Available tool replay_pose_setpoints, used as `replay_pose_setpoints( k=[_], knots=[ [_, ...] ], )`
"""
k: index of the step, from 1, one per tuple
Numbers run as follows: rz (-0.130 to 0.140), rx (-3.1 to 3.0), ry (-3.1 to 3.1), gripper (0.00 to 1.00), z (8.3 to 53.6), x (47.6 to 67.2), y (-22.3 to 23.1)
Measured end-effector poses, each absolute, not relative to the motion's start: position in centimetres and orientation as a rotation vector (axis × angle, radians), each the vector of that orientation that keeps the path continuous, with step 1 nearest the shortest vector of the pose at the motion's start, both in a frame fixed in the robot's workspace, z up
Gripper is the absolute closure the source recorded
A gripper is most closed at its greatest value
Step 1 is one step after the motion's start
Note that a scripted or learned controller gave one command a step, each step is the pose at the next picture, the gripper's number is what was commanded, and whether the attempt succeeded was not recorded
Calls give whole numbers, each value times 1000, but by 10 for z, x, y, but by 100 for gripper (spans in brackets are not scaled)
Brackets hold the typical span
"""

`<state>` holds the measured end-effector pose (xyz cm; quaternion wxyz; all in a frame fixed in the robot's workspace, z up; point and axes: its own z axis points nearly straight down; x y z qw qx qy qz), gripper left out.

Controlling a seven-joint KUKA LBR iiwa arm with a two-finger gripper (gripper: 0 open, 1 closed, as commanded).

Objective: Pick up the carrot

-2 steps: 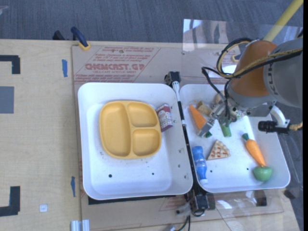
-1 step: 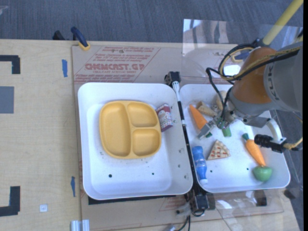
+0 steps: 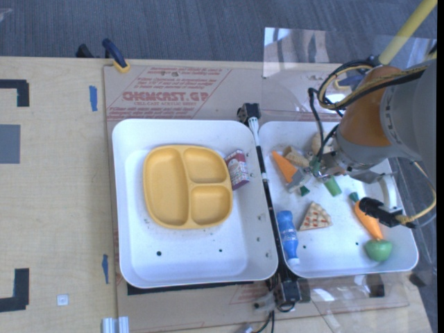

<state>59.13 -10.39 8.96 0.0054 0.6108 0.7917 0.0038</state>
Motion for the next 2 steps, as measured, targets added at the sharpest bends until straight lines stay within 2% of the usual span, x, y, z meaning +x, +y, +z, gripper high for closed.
replay_pose_setpoints(
  k=[1,2],
  knots=[
    [10,2717,1565,0,89,600,-124],
    [3,2995,940,0,87,638,-137]
  ],
)
